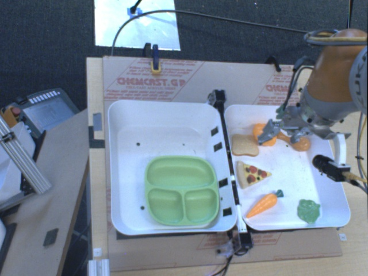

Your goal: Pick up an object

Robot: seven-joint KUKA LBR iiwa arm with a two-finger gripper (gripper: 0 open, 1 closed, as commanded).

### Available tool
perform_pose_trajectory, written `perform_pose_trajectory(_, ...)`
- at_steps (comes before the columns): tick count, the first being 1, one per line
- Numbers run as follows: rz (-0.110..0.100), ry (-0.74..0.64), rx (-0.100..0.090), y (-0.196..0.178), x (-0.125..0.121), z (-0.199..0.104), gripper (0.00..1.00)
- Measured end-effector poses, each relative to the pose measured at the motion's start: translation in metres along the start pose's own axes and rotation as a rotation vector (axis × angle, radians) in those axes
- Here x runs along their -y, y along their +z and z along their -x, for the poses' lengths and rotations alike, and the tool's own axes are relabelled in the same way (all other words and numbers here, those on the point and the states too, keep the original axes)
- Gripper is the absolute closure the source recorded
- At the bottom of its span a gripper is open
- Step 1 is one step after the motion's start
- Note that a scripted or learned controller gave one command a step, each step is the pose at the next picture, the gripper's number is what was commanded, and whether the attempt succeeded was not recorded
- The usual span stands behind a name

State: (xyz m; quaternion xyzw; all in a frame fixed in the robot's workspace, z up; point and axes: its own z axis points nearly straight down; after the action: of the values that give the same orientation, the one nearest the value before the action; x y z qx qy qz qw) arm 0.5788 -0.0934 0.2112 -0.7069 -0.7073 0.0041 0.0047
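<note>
My gripper (pixel 286 132) hangs over the far part of the right bin (pixel 339 211), below the grey arm with its orange band (pixel 339 68). An orange toy piece (pixel 265 134) shows at the gripper's left side, and another orange bit (pixel 301 144) pokes out at its right; the gripper body hides what lies between them. A slice of toast (pixel 245 145) lies just left of the gripper. Nearer the front are a pizza slice (pixel 253 173), a carrot (pixel 263 204) and a green broccoli piece (pixel 309 211).
The left bin (pixel 123 154) holds a green divided plate (pixel 181 190). A black clip strip (pixel 223 148) runs along the divider between the bins. A black cylinder on a cable (pixel 329 168) sticks in over the right bin's right side.
</note>
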Motion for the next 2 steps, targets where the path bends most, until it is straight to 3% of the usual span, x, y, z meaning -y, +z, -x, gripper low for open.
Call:
perform_pose_trajectory(1,0.014,-0.002,0.001,-0.007,-0.003,0.000,0.00)
perform_pose_trajectory(2,0.010,-0.002,0.000,0.051,-0.010,-0.004,0.00)
